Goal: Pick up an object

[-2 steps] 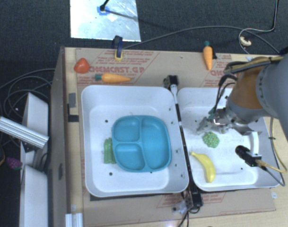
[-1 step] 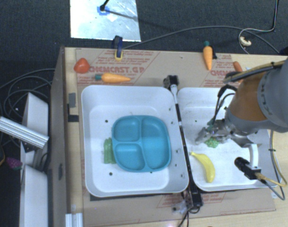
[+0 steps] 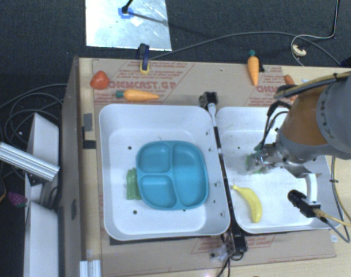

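Green piece (image 3: 132, 184): far left of the gripper, in the left bin (image 3: 163, 117), touching the blue plate's (image 3: 172, 175) left edge.
Banana (image 3: 249, 202): just below-left of the gripper, lying in the right bin (image 3: 238, 120).
Gripper (image 3: 259, 160): low in the right bin; I cannot tell its state.

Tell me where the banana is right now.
The banana lies in the right bin, near its front-left corner, just below the gripper and right of the divider between the bins.
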`<state>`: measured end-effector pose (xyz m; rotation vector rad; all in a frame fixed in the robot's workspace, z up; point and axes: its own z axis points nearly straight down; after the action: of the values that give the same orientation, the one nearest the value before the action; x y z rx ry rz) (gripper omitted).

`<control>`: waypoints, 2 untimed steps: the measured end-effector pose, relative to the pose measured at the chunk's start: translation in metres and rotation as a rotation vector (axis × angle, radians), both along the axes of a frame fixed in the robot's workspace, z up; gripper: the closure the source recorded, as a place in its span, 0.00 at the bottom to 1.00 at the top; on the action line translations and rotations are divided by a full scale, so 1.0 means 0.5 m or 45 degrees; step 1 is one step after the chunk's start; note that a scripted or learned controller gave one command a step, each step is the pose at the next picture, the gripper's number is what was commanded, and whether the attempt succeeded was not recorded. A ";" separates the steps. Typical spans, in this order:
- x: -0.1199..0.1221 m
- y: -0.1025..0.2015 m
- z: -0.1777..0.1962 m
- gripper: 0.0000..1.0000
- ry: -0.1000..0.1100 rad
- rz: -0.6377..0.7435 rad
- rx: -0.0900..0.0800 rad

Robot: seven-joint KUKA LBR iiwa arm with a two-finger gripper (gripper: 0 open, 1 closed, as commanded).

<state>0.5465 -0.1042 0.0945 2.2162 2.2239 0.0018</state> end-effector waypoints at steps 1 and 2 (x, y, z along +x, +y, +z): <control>0.076 0.112 0.182 1.00 -0.004 0.002 0.002; 0.074 0.110 0.180 0.00 0.000 0.001 0.000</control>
<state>0.5836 -0.0494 0.1846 2.2156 2.2247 0.0016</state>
